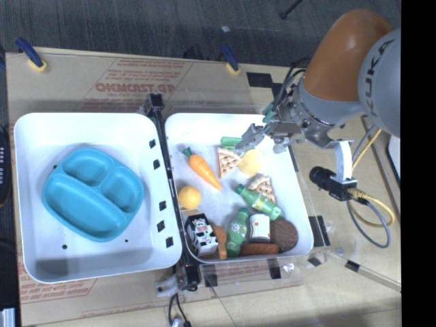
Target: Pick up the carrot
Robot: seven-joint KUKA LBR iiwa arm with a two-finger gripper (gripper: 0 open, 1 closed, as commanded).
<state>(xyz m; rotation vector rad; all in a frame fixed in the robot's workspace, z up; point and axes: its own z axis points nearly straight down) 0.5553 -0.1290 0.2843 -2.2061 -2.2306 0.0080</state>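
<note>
- Carrot [204,170], an orange tapered toy one with a green top, lies in your right white bin [293,176], in the upper left part of it, tip pointing down and to the right, apart from the tool.
- Your tool [253,136] hangs over the top of that bin, up and to the right of the carrot; you cannot tell whether it is spread or pressed together, and nothing shows between its tips.
- You see a waffle-patterned triangular piece [228,160] just right of the carrot, with a pale yellow round fruit [251,161] beside it.
- You find a yellow-orange ball [189,197] below the carrot, near the bin's left wall.
- A small green bottle [259,201] lies across a second waffle-patterned wedge lower right.
- Along the bottom edge sit a black-and-white printed box [199,229], a small tin can [259,227], a brown round cookie [283,234] and a brown sausage [259,248], crowded together.
- Your left white bin [27,182] holds a blue divided plastic plate [93,193].
- Both bins rest on the cardboard-covered desk [122,84].
</note>
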